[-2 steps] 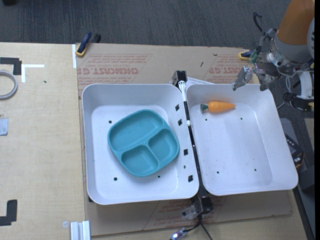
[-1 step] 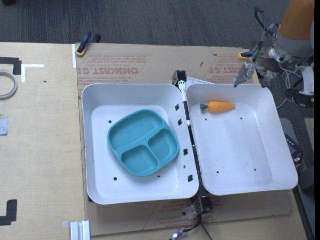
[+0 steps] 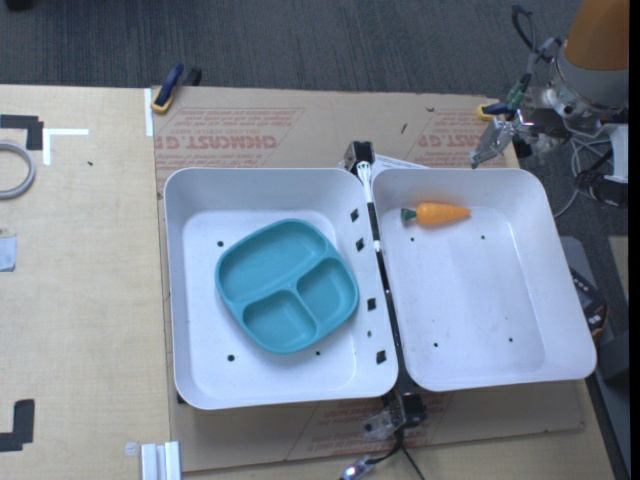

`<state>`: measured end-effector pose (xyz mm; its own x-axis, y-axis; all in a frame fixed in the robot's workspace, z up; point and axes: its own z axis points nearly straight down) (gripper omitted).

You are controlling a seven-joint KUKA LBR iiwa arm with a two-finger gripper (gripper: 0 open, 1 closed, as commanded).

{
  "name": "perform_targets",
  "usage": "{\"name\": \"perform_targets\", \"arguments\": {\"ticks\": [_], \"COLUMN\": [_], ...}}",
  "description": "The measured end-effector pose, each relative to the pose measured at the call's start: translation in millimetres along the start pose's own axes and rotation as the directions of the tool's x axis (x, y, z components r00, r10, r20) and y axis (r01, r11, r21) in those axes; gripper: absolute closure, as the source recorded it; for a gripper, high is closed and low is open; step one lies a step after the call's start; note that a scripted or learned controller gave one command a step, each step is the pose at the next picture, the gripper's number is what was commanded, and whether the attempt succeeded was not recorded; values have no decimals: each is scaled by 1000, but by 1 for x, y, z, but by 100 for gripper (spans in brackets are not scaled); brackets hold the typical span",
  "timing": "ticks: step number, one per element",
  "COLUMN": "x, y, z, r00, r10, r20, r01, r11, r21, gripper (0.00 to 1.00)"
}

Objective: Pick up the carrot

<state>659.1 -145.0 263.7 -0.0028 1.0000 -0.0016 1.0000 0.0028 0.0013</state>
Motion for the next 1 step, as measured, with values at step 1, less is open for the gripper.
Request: {"name": "perform_targets", "arguments": {"ticks": [1], "x": [4], "y": [0], "z": [-1], "r00": [1000], "r10": [1], "r20": [0], "r01": [-1], "r11": [1000], "r21": [1], "gripper": [0]}}
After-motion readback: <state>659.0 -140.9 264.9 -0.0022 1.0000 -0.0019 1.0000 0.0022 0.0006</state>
